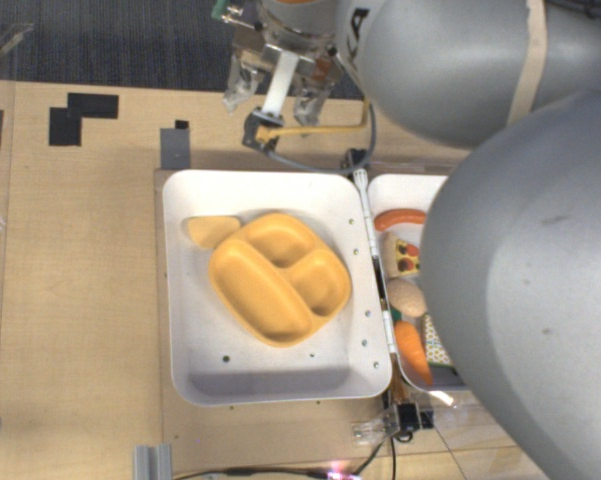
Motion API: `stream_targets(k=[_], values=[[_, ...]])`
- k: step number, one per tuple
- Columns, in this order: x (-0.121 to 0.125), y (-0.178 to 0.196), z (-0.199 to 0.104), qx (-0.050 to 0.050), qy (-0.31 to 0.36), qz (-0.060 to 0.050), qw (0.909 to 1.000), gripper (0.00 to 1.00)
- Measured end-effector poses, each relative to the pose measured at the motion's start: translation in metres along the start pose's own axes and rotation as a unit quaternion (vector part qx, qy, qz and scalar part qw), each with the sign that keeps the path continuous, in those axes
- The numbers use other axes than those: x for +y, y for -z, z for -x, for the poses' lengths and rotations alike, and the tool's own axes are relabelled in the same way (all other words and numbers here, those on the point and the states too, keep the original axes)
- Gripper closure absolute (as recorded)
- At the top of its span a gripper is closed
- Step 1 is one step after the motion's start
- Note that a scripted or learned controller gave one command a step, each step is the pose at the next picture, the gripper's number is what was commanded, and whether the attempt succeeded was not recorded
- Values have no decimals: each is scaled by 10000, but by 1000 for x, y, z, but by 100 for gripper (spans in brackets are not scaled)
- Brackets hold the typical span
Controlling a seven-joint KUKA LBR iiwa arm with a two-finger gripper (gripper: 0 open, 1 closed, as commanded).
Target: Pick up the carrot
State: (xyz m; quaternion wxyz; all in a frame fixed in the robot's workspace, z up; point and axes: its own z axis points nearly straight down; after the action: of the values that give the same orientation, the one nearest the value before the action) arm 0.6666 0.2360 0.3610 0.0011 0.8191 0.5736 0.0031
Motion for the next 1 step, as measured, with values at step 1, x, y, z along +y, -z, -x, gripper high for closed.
stream_targets(k=[1], values=[[-74, -118, 27, -61, -146, -85, 9998, 0]])
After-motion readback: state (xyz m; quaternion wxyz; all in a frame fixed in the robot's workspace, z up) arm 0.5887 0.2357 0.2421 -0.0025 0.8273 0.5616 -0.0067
